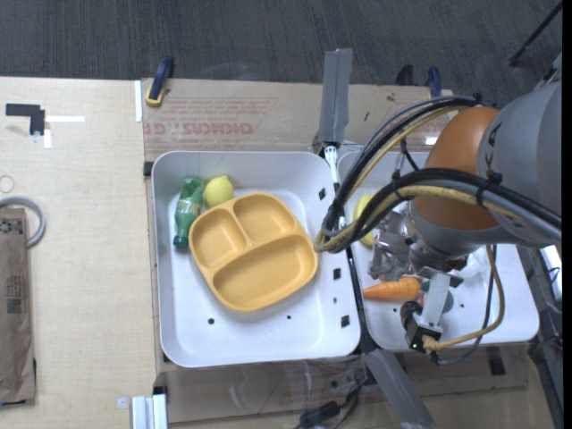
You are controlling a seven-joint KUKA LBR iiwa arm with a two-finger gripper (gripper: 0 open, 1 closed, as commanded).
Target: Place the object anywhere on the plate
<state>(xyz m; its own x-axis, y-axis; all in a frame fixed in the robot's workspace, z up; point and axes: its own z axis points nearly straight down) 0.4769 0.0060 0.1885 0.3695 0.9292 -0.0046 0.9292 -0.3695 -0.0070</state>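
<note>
A yellow divided plate (253,250) lies in the left bin (179,329), tilted a little, with nothing on it. An orange carrot (391,289) lies in the right bin (514,324). My gripper (390,250) hangs low over the right bin, just above the carrot, and the wrist and cables hide most of it. A yellow object (364,208) peeks out from behind the cables at the right bin's left side.
A green bottle (187,209) and a yellow lemon (218,190) lie at the back left of the left bin, touching the plate's rim. The ridge between the bins (344,266) separates plate and carrot. Black cables loop over the right bin.
</note>
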